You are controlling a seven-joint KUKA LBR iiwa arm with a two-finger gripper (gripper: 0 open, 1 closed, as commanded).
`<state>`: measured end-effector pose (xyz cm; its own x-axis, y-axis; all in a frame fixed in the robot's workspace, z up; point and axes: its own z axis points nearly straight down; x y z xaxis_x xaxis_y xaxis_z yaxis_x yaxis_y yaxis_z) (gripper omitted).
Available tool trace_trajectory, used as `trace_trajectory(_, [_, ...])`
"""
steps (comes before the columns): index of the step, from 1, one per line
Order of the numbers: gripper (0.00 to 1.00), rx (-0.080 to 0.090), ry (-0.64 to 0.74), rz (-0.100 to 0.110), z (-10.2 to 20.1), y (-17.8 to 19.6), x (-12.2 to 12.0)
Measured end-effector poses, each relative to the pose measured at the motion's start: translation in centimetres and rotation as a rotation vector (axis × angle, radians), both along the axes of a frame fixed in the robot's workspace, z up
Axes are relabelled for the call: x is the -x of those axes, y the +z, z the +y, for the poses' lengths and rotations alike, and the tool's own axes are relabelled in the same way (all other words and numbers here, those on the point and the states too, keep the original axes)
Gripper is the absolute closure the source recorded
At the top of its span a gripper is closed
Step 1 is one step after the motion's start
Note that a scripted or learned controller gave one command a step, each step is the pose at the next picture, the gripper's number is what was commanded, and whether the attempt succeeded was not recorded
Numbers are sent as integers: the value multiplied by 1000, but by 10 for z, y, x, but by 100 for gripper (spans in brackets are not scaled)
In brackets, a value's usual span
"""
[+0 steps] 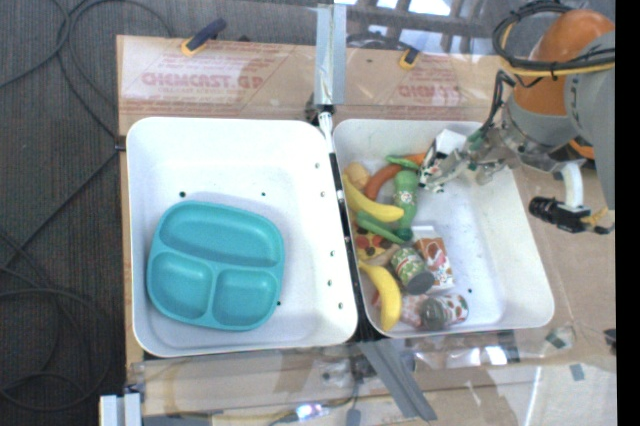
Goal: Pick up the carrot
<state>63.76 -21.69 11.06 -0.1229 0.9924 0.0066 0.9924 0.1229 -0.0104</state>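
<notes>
The carrot [383, 178] lies in the right bin [500, 244], not yet lifted. The gripper [437, 169] hangs just beside it, right of centre; its fingers look spread and grasp nothing.

Two white bins [150, 214], one teal tray [215, 264], two bananas [372, 207], one carrot [380, 180], perhaps two cans [407, 266].

The grey arm [560, 104] reaches in from the right, its hand [436, 169] low over the upper part of the right bin [500, 254], just beside the orange carrot [381, 179]. Nearby lie a green vegetable [407, 189], two bananas [372, 206], and small cans [440, 309]. The left bin [230, 144] holds a teal divided tray [215, 266]
</notes>
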Motion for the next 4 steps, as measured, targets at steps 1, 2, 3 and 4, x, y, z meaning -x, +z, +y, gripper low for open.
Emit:
trace_trajectory(1, [0, -23, 15, 53, -4, -5, -26])
trace_trajectory(2, [100, -37, 26, 83, 5, 1, -23])
trace_trajectory(3, [100, 6, 10, -12, 39, 111, -32])
trace_trajectory(4, [0, 6, 10, -12, 39, 111, -32])
